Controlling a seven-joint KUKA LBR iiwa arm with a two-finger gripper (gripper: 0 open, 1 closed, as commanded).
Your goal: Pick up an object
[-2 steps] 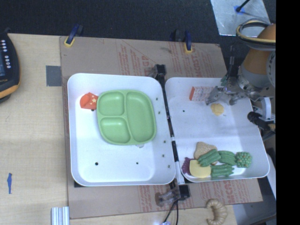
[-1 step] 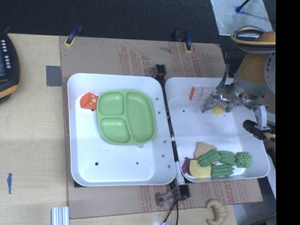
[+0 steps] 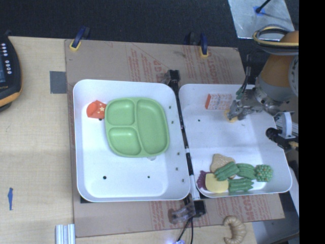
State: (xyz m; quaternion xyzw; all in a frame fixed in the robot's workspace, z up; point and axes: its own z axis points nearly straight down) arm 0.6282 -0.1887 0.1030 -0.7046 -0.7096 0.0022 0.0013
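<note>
My gripper [image 3: 236, 113] hangs low over the upper right part of the right bin [image 3: 213, 139], just right of a small orange and white box [image 3: 217, 101]. A small yellowish bit shows at its tip, too small to identify. A pile of toy food lies in the bin's front corner: green pods [image 3: 234, 171], a broccoli piece [image 3: 263, 173], a yellow piece [image 3: 216, 185], a tan piece [image 3: 221, 161] and a purple piece [image 3: 202, 179]. The gripper is well apart from that pile.
The left bin [image 3: 127, 192] holds a green divided plate [image 3: 137, 127] and a red toy [image 3: 95, 109] by its left wall. A tan curled object [image 3: 235, 229] lies on the bench in front of the right bin. A black device [image 3: 7, 75] sits at the far left.
</note>
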